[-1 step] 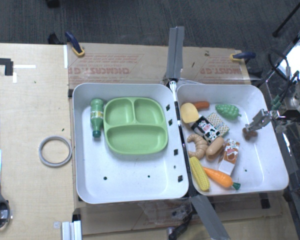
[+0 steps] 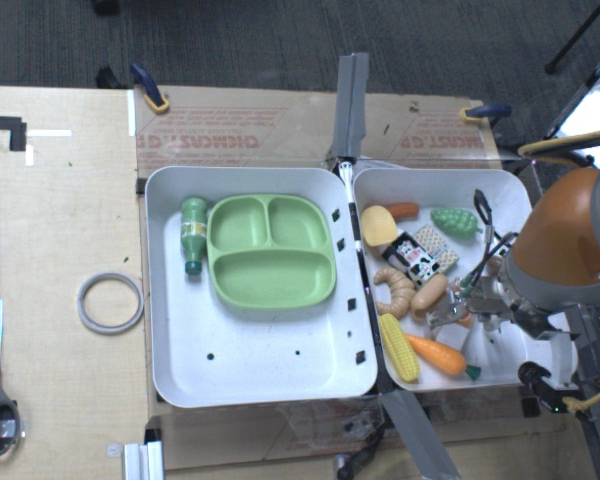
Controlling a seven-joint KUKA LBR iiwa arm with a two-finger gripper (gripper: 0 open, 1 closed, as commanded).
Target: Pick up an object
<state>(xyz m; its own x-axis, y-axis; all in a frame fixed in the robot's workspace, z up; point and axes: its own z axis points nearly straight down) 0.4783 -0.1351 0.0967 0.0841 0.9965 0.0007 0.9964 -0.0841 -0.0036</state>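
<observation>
The right bin (image 2: 500,183) holds several toy foods. Among them are a yellow lemon (image 2: 378,225), a small red-and-black box (image 2: 412,257), a green leafy piece (image 2: 454,221), a tan ginger-like root (image 2: 393,288), a corn cob (image 2: 398,346) and an orange carrot (image 2: 438,353). My gripper (image 2: 458,306) is low inside this bin, just right of a tan sausage-shaped piece (image 2: 429,292) and above the carrot. The arm's orange band (image 2: 570,230) rises behind it. Clutter around the gripper's tip hides what it touches.
The left bin (image 2: 180,358) holds a green divided plate (image 2: 272,251) and a green bottle (image 2: 193,233) lying beside it. A tape ring (image 2: 111,301) and scissors (image 2: 0,408) lie on the bench at left. A grey bar (image 2: 350,108) stands between the bins at the back.
</observation>
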